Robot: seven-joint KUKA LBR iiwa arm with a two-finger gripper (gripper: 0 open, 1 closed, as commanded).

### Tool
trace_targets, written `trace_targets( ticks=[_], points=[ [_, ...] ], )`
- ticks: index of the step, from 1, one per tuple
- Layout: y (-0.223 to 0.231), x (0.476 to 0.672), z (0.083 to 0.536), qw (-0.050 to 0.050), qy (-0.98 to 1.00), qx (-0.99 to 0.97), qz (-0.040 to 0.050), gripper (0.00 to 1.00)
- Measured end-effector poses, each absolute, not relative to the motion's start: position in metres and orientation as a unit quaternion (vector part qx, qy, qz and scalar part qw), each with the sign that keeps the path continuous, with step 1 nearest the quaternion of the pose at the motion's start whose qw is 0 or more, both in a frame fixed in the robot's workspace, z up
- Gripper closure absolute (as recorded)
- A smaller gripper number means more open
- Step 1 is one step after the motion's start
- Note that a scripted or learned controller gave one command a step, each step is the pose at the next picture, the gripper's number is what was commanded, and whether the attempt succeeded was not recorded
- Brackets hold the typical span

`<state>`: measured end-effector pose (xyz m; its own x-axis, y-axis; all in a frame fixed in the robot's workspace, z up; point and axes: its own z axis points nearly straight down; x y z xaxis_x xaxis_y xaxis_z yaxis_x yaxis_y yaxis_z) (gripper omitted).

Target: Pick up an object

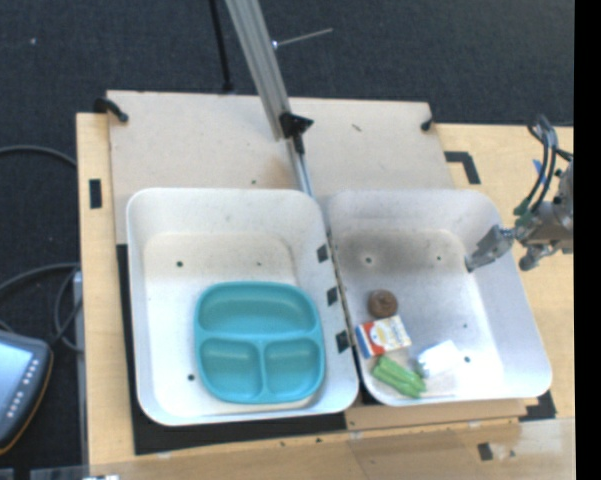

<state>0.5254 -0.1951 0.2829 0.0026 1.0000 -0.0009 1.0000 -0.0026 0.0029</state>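
The right bin (500, 313) holds a small brown round object (382, 303), a red and white packet (384, 336), a green object (398, 376) and a white object (438, 357), clustered near its front left corner. My gripper (508, 254) hangs over the bin's right rim, well to the right of and behind those objects. It is open, one finger (484, 248) reaching over the bin and the other outside the rim, with nothing between them.
The left bin (160, 228) carries a teal divided tray (260, 343) in its front half. A slanted metal rail (265, 63) runs down to the gap between the bins. Cables hang at the arm's wrist (545, 168).
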Motion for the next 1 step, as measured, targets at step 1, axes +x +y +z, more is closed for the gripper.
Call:
trace_targets(
  ticks=[1],
  points=[
    [-0.1906, 0.5174, 0.2747, 0.001, 0.705, 0.709, -0.0003, 0.0]
  ],
)
